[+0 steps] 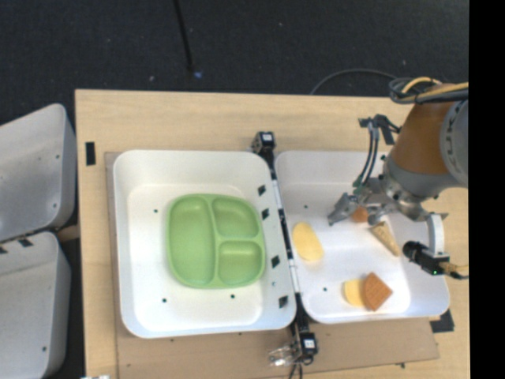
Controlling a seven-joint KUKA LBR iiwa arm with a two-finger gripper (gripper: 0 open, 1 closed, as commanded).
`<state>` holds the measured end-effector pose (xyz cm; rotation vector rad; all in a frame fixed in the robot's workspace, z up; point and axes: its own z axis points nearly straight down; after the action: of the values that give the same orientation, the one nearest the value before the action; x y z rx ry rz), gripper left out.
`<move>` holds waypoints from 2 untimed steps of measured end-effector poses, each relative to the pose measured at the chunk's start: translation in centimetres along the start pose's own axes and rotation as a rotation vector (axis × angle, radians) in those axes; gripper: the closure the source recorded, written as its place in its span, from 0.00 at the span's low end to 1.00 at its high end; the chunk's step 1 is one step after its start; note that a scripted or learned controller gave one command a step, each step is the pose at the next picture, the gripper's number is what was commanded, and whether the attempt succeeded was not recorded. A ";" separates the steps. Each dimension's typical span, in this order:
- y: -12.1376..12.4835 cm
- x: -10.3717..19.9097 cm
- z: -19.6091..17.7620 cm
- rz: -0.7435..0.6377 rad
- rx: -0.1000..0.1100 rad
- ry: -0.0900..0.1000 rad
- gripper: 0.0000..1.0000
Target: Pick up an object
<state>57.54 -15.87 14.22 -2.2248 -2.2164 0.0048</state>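
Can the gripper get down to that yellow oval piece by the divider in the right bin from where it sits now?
Probably yes. The yellow oval piece lies alone on the floor of the right bin, apart from the other items, with bare floor between it and the gripper. The divider close on its left may crowd a finger.

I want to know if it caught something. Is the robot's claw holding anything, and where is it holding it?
It cannot be told. The gripper is low in the right bin, right at a small orange object, but no grasp between its fingers is visible.
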 end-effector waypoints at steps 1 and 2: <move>0.1 -0.1 -1.3 0.004 -0.007 -0.001 1.00; 0.8 0.5 -7.0 -0.007 -0.010 0.000 1.00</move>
<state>58.39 -15.32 21.24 -2.2221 -2.2291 -0.0053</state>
